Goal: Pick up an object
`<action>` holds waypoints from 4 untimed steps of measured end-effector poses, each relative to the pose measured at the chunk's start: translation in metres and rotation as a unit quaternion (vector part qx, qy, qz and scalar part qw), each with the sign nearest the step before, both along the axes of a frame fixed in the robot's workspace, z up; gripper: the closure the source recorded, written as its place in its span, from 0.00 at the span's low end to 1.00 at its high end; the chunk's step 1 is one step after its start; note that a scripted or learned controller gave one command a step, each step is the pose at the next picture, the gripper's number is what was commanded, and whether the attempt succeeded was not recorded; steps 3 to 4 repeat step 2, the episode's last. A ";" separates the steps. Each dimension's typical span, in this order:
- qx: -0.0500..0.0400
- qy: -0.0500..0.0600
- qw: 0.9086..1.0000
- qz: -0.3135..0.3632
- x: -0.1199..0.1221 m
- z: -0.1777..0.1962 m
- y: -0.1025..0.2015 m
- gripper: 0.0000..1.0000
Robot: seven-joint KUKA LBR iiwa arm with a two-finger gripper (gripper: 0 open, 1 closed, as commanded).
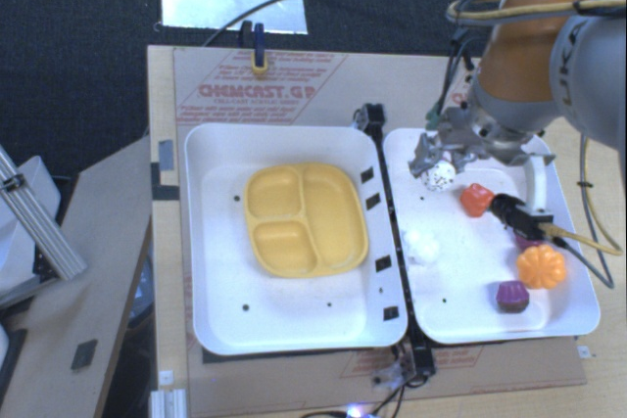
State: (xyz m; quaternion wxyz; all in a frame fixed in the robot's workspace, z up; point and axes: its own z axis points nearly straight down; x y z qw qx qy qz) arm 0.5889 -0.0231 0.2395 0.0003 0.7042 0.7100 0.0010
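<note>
Left bin (pixel 211 240): I see a yellow divided tray (pixel 304 218) lying flat near its middle, with nothing else in there worth going for.
Right bin (pixel 460 303): every small candidate is in here.
White lump (pixel 423 245): near the right bin's left wall, well below the gripper.
Gripper (pixel 431 163): low over the upper left part of the right bin, at the white speckled ball (pixel 442 176).
Grip state: I cannot tell from this slant whether it is open or closed, nor whether it touches the ball or merely hangs over it. I would not call anything held.
Red-orange piece (pixel 476 200): just right of the ball, apart from it.
Purple piece (pixel 511 296): near the front edge.
Orange pumpkin shape (pixel 542 266): just above and right of the purple piece.
Step in hand: by my reading, the approach onto the speckled ball, with the pick not yet made.
Next move: I'd want the tool centred over the ball before it closes, since a round thing could roll away toward the bin wall, then a straight lift.
</note>
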 end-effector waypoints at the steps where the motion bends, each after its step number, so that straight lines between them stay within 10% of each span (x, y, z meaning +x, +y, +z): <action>1: 0.000 0.000 1.000 0.001 0.015 -0.005 0.049 1.00; 2: 0.001 0.000 1.000 0.001 0.013 0.001 0.108 1.00; 4: 0.001 0.000 1.000 0.001 0.013 0.001 0.108 1.00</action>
